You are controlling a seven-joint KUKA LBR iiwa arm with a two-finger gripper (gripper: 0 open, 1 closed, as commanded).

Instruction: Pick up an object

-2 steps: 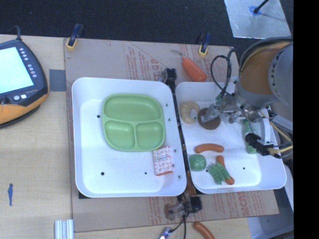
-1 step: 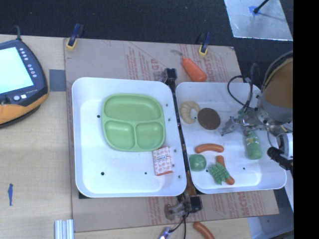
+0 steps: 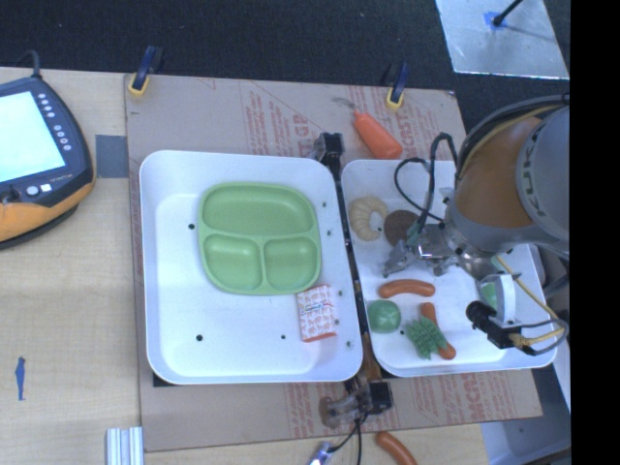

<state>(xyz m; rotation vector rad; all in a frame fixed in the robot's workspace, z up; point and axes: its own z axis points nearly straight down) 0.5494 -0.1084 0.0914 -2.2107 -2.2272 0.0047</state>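
The right bin (image 3: 542, 356) holds several toy foods. A beige ring-shaped pastry (image 3: 367, 217) and a brown round piece (image 3: 398, 226) lie at its far left. Nearer the front are a reddish sausage (image 3: 408, 288), a green ball (image 3: 384, 316) and a carrot with a green leafy top (image 3: 430, 334). My gripper (image 3: 411, 256) hangs low over the bin's middle, just above the sausage and to the right of the brown piece. I see nothing clearly held in it. The grey and orange arm covers the bin's right part.
In the left bin (image 3: 165, 289) lie a green divided plate (image 3: 260, 237) and a small red-and-white packet (image 3: 316, 313). An orange carrot (image 3: 376, 136) lies on the board behind the right bin. A teach pendant (image 3: 34, 168) rests at the far left. Cables loop over the wrist.
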